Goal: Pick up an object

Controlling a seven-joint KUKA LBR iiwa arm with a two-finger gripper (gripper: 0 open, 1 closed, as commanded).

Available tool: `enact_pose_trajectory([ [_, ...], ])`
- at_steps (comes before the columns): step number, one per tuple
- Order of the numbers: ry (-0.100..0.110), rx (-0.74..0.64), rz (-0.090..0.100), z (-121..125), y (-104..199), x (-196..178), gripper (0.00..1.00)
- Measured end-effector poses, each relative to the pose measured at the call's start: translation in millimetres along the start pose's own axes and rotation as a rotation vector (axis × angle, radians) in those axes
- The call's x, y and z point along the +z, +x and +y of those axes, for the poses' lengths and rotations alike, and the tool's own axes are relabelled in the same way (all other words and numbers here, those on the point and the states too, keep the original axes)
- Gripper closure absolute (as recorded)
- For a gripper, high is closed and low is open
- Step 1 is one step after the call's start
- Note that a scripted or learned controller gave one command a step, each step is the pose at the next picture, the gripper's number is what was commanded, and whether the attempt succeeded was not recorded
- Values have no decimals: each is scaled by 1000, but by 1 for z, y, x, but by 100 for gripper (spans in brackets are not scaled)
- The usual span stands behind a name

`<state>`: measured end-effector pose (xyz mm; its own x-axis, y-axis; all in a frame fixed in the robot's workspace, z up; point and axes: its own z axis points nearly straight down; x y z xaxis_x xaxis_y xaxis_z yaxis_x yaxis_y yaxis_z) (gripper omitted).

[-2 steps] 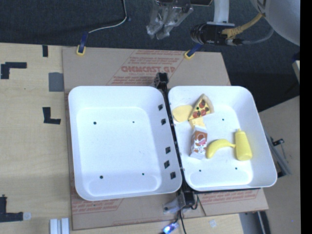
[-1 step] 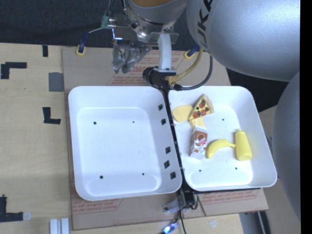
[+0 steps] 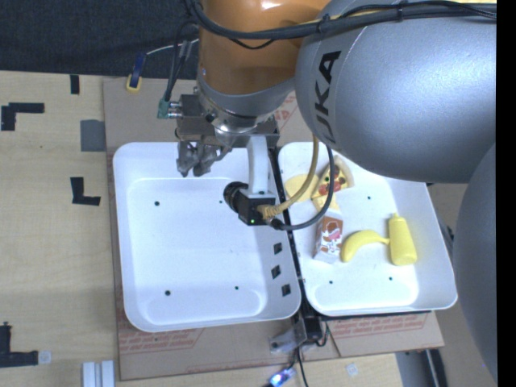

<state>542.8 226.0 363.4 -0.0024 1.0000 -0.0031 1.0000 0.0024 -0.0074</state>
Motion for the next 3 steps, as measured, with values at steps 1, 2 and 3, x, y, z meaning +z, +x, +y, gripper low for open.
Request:
enact_pose_trajectory([
  [1,-19,-1,8,8,7,-124,100],
  [2,-8,-1,4,-20,7,-173,100],
  [3,-4,0,2,-62,-3,-171,100],
])
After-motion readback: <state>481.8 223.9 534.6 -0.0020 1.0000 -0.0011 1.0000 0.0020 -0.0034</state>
